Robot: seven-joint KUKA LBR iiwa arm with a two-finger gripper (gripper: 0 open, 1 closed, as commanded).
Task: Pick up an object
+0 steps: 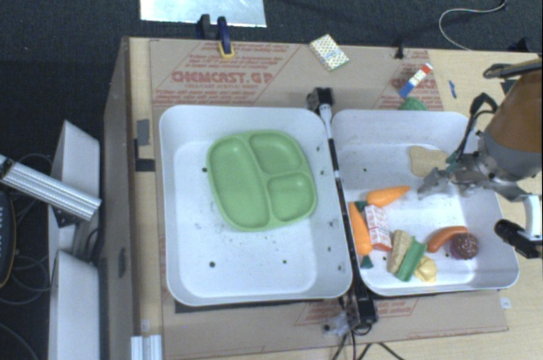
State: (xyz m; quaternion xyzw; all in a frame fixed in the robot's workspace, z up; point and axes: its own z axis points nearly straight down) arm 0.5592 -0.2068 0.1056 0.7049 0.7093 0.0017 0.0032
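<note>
a small orange plastic carrot lies tapered and glossy at the middle of the right white bin, right of frame centre. just right of it hangs the grey gripper, fingers spread apart, gripping nothing.

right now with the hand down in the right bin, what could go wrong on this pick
The hand sits between the carrot and a tan piece, so it may close on nothing. The other toys crowd together along the right bin's front, so a grab there could catch two or push them aside.
</note>
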